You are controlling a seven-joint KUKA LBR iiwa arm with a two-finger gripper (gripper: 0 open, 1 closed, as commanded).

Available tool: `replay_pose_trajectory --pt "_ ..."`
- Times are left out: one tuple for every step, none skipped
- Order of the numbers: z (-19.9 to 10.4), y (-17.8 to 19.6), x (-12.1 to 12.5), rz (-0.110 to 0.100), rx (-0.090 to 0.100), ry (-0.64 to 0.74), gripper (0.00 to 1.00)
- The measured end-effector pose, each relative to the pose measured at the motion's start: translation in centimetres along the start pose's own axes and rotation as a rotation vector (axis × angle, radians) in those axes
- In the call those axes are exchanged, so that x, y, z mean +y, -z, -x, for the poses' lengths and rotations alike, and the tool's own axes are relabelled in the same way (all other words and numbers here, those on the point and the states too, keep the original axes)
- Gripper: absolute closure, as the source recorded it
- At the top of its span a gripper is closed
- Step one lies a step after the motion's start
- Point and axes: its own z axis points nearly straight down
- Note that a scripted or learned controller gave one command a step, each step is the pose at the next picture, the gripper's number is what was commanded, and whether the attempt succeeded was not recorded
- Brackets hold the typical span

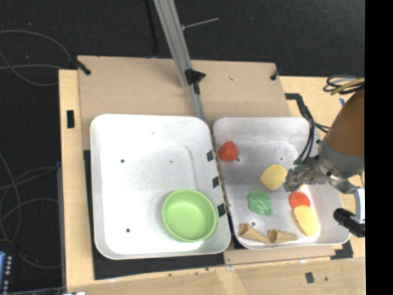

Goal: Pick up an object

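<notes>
Just left of the fingers (pixel 293 180) lies a yellow lump (pixel 274 177).

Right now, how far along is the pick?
Done: the arm has reached into the right bin, with the gripper low beside the yellow lump. In hand: nothing visibly; I can't tell a grip from this view. Left: grasp and lift. The tomato, green piece and bowl all lie in the bins.

bowl (pixel 189 214) in left bin (pixel 123 140), front-right, seemingly.
</notes>
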Motion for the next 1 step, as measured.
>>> replay_pose_trajectory --pt "0.84 4.83 -0.35 0.002 -0.002 0.000 1.00"
